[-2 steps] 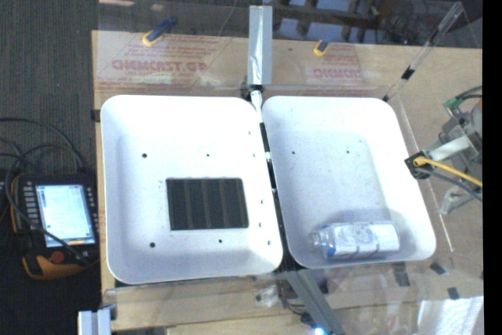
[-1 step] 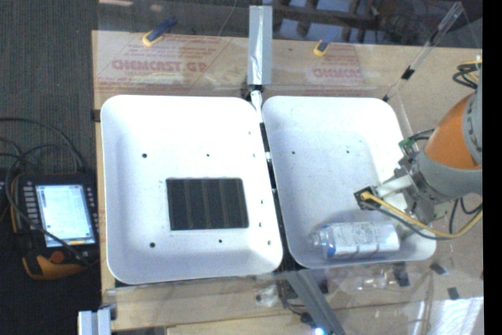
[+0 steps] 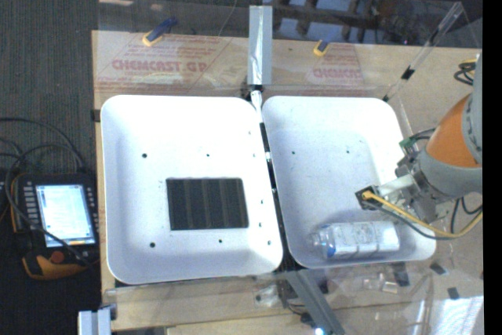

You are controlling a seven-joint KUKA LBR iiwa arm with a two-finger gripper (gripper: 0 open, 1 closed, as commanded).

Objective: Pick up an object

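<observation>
The gripper hangs over the right-hand edge of the right bin, below the grey wrist and the orange band of the arm; its working end is hidden under the wrist, so how far it is open cannot be told, and nothing can be seen in its hold.

Closest to the gripper is a clear plastic bottle; it lies on its side just below and to the view's left of the gripper, along the near wall of the same bin, its length running across the view, a blue cap end pointing away from the gripper; whether the two touch cannot be told.

Well away from the gripper, across the seam where the two bins meet, a dark ribbed panel lies flat on the floor of the left bin, toward that bin's near side, clear of its walls.

Behind both bins, farther from the gripper, a grey post stands upright at the seam; clear plastic sheets with red lettering rise on either side of it; a blue and yellow clip sits on the left sheet; a small yellow clip sits on the right one.

Farthest from the gripper, off the bench at the view's left, a handheld screen glows on the dark carpet.
</observation>
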